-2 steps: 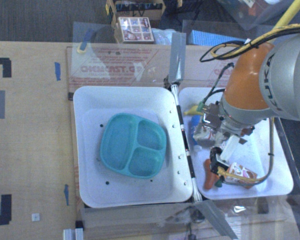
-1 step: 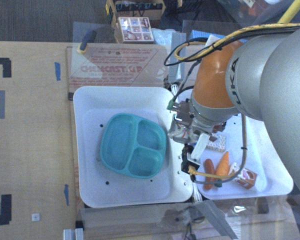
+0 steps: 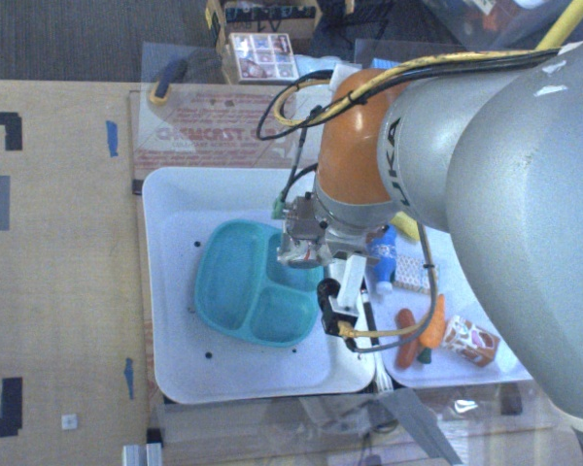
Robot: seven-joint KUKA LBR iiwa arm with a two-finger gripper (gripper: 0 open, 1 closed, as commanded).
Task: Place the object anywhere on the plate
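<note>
- While the gripper (image 3: 293,250) hangs over the right edge of the teal divided plate (image 3: 243,284), I cannot tell its state, nor whether it carries anything.
- That plate lies in the left white bin (image 3: 175,202), with three compartments, all looking bare where they show.
- Right of the plate, in the other bin (image 3: 505,362), lie the loose things: a carrot (image 3: 432,323), a red sausage-like piece (image 3: 405,324), a small printed carton (image 3: 469,342) and a blue and white bottle (image 3: 383,253), partly behind the wrist.
- Which of these is the task's object I cannot say; none lies on the plate.
- My judgement: the step in hand is the carry or release over the plate, if something is held at all.
- Next would come a short descent and a release inside the plate's rim; if nothing is held, a fresh pick in the right bin is needed.
</note>
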